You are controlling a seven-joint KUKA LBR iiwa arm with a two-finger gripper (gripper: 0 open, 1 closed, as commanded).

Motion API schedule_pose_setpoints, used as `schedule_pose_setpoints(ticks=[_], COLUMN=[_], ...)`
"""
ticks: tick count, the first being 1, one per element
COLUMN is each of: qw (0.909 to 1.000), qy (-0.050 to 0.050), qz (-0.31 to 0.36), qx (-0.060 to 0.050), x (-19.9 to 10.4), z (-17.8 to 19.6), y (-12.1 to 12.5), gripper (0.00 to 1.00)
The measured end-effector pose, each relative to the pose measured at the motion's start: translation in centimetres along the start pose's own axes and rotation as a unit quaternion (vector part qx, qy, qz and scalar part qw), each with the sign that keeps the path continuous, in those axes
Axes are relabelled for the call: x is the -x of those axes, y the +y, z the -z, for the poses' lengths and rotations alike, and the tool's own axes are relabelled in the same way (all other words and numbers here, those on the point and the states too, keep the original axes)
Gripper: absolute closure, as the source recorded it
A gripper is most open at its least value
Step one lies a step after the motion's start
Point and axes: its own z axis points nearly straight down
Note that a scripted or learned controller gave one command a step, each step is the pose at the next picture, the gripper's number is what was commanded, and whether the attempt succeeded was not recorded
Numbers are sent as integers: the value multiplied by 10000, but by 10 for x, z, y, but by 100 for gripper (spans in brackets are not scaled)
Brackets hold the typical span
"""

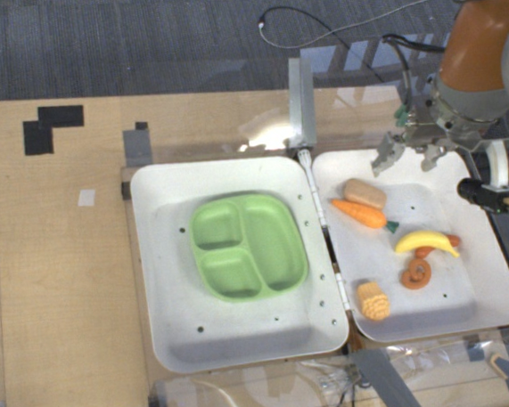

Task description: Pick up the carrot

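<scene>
Jaws of the gripper (408,154) are spread open, holding nothing, at upper right. Below, the carrot (360,213) is touched by a bread roll (365,193); a banana (427,243) is seen nearby.

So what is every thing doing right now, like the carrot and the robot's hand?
carrot: lying in the right bin, touching the bread roll, not held
bread roll: lying flat beside the carrot
banana: lying flat
pretzel: lying flat below the banana
corn cob: lying near the bin's front
green plate: sitting in the left bin
hand: open, above the right bin's back edge, holding nothing
</scene>
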Motion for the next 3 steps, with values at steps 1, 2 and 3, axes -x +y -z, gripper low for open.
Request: schedule_pose_setpoints(ticks=[1, 2, 3], qw=[9999, 9999, 9994], qy=[0, -1, 2], qz=[156, 160, 350], qx=[4, 29, 9], x=[29, 28, -38], z=[-139, -128, -51], y=[-25, -23, -32], gripper=[0, 100, 100])
